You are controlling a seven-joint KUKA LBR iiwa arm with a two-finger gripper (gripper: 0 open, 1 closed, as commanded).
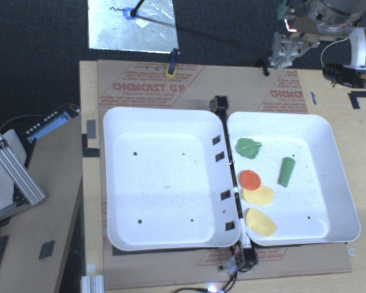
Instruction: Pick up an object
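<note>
Bench holds two bins; my gripper [285, 57], finger state indiscernible, should descend squarely over green cylinder [286, 171], standing apart.

The gripper [285, 52] hung above the far edge of the bench [189, 81], beyond the right bin [335, 182] and well apart from everything in it. Nearer the camera than the gripper, inside that bin, lay five things. A leaf-shaped piece [248, 148] was closest to the gripper, slightly to its left. A short cylinder [286, 171] lay almost straight before the gripper, farther off. A round disc [250, 179] sat left of the cylinder, touching an oval piece [258, 195] just before it. A second oval piece [260, 222] lay farthest from the gripper. The left bin [119, 182] stood well to the gripper's left, its wall touching the right bin's.
</note>
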